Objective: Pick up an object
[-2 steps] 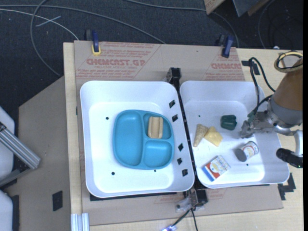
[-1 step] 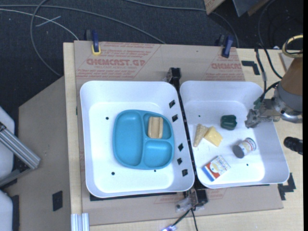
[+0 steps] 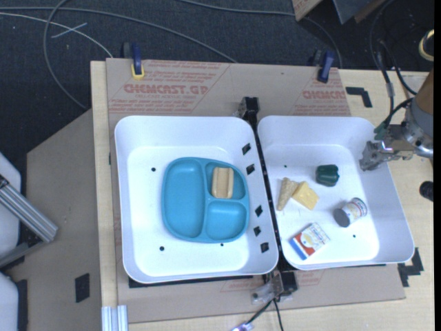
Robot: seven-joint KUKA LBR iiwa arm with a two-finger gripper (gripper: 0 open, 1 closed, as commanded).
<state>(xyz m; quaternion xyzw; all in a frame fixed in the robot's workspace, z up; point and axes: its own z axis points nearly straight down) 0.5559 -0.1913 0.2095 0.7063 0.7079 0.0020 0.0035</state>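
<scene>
1. Gripper [image 3: 377, 154]: it is seen at the far right rim of the right bin [image 3: 394, 216], at the end of the grey arm [image 3: 420, 126]. Whether it is open or closed cannot be told at this resolution. Nothing is seen held in it.
2. Nearest candidate: a green pepper [image 3: 327, 175] lies near the gripper, to its left, well apart from the bin wall.
3. Other candidates in the same bin: a yellow cheese wedge [image 3: 307, 197] touching a paler wedge [image 3: 284, 192], a small can [image 3: 350, 212] on its side, and a small carton [image 3: 309, 241] lying flat.
4. Left bin [image 3: 134, 185]: a blue plate [image 3: 200, 205] bearing a piece of bread [image 3: 222, 182] is noted.
5. Judgement: approach is not yet complete.
6. Recommendation: the pepper should be preferred. The gripper should be centred over it and lowered straight. The touching wedges and the can, which is likely to roll, are better avoided.
</scene>
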